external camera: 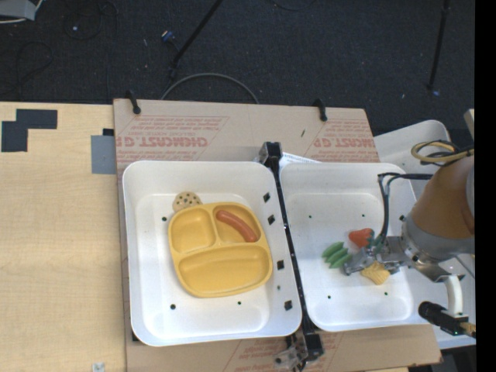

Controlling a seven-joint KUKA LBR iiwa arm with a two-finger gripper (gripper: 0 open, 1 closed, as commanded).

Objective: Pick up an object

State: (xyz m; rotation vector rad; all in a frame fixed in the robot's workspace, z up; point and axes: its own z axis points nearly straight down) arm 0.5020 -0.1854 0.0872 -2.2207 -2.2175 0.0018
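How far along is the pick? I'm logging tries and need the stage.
Done: the arm has reached into the right bin, gripper low among the green piece, red piece and yellow piece. In hand: nothing visibly between its fingers. Left: grasping and lifting one. The tray, with its sausage, and the cookie lie in the left bin.

My arm reaches in from the right, wrist bent low, gripper pointing left near the bin floor.
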